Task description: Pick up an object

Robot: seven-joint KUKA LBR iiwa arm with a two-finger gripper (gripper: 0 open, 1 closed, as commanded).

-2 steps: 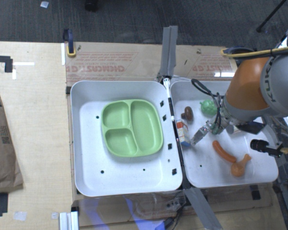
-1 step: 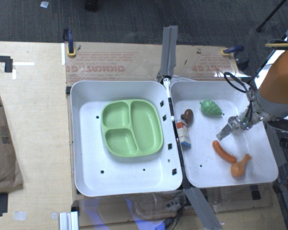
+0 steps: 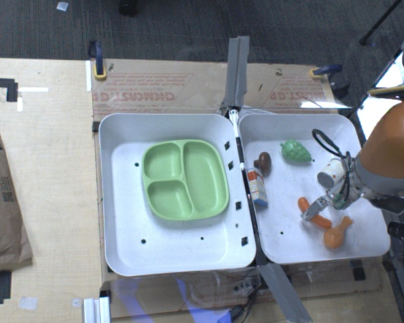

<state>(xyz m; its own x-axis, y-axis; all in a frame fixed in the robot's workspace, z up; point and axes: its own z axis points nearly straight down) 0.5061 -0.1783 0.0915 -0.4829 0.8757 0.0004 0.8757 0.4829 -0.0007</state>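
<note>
Wooden bench carries two white bins; the right bin point(image 3: 283, 244) is my landmark. At its right side my gripper point(image 3: 318, 209) hangs low with fingers parted, straddling the orange carrot point(image 3: 312, 214), not yet clamped. An orange gourd point(image 3: 337, 233) lies just beside it, nearer the front wall. Risk, in my judgement: closing off-centre rolls the carrot away or nudges the gourd.
</note>
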